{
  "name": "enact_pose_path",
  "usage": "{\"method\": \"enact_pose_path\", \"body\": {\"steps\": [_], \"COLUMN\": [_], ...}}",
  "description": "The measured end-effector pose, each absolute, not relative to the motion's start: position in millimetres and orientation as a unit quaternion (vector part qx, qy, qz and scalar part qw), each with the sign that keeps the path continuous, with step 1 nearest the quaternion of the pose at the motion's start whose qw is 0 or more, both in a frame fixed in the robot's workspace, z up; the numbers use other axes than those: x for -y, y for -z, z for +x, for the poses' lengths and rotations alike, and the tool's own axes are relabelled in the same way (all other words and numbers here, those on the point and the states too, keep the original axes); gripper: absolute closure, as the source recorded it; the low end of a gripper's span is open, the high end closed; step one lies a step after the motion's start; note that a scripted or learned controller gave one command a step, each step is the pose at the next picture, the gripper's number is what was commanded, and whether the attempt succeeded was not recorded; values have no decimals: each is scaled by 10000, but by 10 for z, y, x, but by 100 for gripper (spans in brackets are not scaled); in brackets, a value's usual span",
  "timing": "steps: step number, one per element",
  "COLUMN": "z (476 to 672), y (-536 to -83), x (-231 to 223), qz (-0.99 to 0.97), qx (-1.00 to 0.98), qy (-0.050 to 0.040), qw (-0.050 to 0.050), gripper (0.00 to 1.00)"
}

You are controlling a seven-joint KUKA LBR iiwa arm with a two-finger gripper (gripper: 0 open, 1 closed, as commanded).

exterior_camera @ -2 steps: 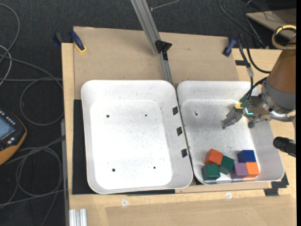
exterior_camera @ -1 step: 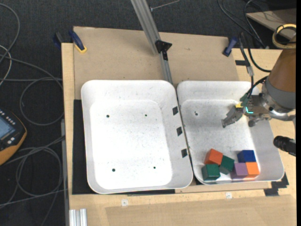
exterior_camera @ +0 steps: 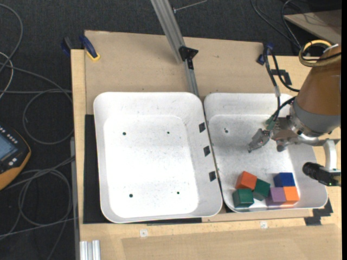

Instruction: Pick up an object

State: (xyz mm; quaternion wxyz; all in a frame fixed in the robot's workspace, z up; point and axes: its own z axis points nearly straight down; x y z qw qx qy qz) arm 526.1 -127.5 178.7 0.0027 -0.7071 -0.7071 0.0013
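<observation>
gripper (exterior_camera: 267, 143): hangs over the middle of the right bin (exterior_camera: 233, 112), fingers spread apart, nothing between them
blocks: all bunched in the right bin's near corner, clear of the gripper
orange block (exterior_camera: 248, 180): left of the pile, touching a green block (exterior_camera: 262, 188)
dark green block (exterior_camera: 243, 198): right at the front rim
blue block (exterior_camera: 284, 179): behind the purple block (exterior_camera: 277, 195) and a second orange one (exterior_camera: 291, 194)
left bin (exterior_camera: 146, 161): just beside the right one, rims touching

Coloured blocks (exterior_camera: 265, 189) clustered at right bin's (exterior_camera: 227, 110) near edge — orange, green, blue, purple — lying loose, touching.
</observation>
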Motion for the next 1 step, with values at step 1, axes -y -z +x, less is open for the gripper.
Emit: {"method": "enact_pose_path", "body": {"steps": [1], "z": [5345], "y": [-1284], "x": [1306], "qz": [-7071], "qx": [7071], "qy": [-15], "qw": [29], "gripper": [0]}}
